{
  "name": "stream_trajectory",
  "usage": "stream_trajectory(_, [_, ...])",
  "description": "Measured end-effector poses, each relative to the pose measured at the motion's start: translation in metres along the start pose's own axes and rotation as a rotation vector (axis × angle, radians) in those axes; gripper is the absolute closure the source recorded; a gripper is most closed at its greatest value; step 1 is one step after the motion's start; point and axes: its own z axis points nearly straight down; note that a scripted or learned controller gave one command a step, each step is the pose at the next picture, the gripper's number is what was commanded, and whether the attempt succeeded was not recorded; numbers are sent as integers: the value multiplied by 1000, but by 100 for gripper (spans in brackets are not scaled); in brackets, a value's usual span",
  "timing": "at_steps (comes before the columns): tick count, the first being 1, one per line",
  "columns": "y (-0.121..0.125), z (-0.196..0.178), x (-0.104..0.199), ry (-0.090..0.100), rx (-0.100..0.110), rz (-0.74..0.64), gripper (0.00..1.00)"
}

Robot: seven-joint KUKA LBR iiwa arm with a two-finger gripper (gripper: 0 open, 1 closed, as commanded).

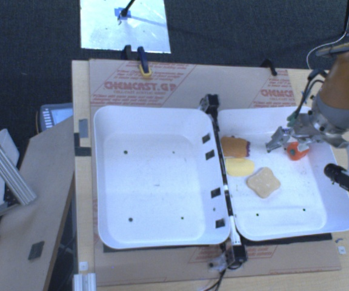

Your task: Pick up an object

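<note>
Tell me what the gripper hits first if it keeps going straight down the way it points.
Likely the small orange-red object just under the gripper, then the floor of the right bin. Depth is hard to judge from this slanted view.

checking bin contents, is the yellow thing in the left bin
No, the yellow item lies in the right bin, near the divider, between an orange-brown item and a tan piece.
</note>
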Motion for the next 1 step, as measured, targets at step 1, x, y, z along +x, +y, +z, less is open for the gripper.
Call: stream_trajectory(1, [-11, -46, 81, 3, -5, -10, 0])
